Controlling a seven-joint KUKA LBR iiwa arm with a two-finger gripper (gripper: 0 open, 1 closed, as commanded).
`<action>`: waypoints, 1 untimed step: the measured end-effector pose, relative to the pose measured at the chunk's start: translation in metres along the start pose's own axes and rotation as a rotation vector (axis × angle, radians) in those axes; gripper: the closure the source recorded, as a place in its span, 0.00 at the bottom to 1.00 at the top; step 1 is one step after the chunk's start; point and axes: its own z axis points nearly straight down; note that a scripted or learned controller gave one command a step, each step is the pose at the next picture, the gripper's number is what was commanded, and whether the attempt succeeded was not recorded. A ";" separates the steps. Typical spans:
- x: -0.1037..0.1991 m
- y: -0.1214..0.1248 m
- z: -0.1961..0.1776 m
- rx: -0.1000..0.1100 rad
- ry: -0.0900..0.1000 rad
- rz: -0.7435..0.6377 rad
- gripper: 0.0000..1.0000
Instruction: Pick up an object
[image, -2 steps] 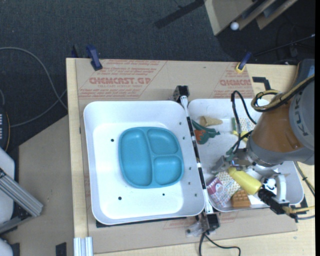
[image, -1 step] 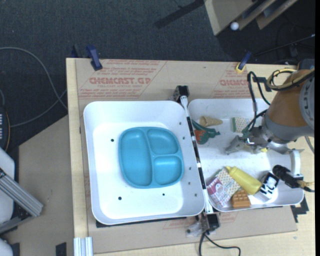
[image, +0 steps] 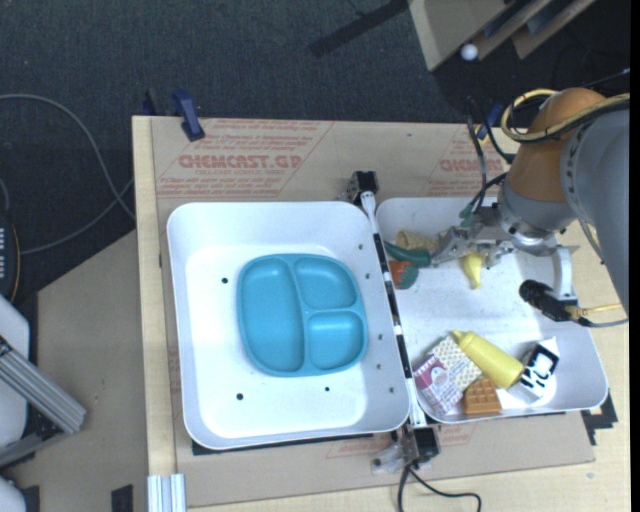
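Note:
My gripper is low over the far part of the right bin, at the end of the grey arm with the orange band. A small yellow banana-like piece lies just under and in front of it, partly hidden by the wrist. To its left lie a green piece and an orange-red piece, close to the bin's left wall. Nothing can be seen between the fingers.
Near the right bin's front lie a yellow bottle, a pink patterned packet, a brown waffle and a black-and-white item. A black part hangs off the arm. The left bin holds a blue divided plate.

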 end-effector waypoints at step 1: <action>0.000 0.000 -0.010 0.001 -0.002 -0.001 1.00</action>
